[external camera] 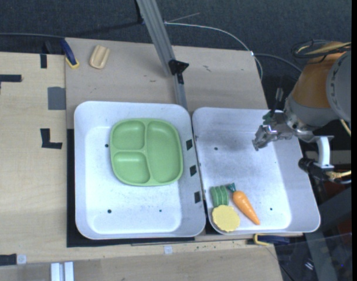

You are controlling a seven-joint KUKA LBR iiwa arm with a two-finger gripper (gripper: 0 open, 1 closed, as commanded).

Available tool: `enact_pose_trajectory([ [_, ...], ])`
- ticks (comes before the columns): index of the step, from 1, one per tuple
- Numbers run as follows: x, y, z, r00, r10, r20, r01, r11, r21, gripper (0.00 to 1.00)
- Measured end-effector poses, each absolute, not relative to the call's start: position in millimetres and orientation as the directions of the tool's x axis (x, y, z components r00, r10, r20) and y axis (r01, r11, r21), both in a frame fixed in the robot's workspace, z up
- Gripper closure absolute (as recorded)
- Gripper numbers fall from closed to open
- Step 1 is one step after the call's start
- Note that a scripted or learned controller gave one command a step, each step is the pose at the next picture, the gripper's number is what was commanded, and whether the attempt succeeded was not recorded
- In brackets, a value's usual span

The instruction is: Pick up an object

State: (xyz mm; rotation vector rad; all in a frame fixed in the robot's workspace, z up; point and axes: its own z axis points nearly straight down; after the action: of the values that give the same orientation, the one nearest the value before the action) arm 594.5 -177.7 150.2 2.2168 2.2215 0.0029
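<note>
Nearest the lens, a round yellow toy disc point(225, 218), a ridged green toy piece point(218, 196) and an orange plastic carrot point(246, 207) cluster in the right white bin's point(284, 168) front corner. The carrot looks light, stiff and slick; its thicker upper half seems the best hold. Whether the gripper point(263, 135), above the bin's far side, is apart or together, I cannot tell.

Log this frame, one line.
pincer: over right bin, nothing held | orange toy carrot: near corner | green divided plate: left bin
</note>
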Motion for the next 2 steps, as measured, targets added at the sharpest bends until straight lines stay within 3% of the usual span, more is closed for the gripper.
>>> enact_pose_trajectory([
  [2, 589.9, -165.8, 241.5, -0.002, 1.000, -0.001, 1.000, 0.002, 0.003, 1.00],
])
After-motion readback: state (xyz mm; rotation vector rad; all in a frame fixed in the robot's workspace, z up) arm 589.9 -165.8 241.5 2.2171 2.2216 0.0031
